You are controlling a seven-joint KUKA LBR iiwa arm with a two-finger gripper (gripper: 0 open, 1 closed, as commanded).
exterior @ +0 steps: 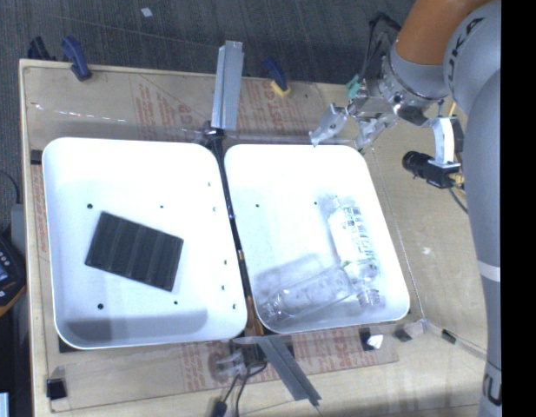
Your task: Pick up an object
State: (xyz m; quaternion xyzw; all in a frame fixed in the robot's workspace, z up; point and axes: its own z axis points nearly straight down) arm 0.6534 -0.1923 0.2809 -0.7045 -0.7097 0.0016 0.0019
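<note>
A: What is lying in the two bins?

B: In the left bin [68, 168], a smooth white tray with rounded corners, a flat dark rectangle [134, 251] is lying, a little tilted. Its surface is looking ribbed, with fine parallel lines. In the right bin [285, 168], two clear plastic things are lying. One is a clear bottle [352, 233] with a printed label, running from the middle of the bin down toward the lower right corner. The other is a crumpled transparent piece [301, 289], shiny, lying along the lower wall and touching the lower end of the bottle.

A: And the gripper, where is it standing?

B: The gripper [347, 129] is hanging in the upper right of the frame, just above the upper rim of the right bin, well apart from the bottle. The grey arm [480, 102] with its orange band [441, 16] is coming in from the right.

A: Are the fingers holding something?

B: The two metal fingers are standing spread apart, and nothing is lying between them. They are touching no object in the bins.
</note>
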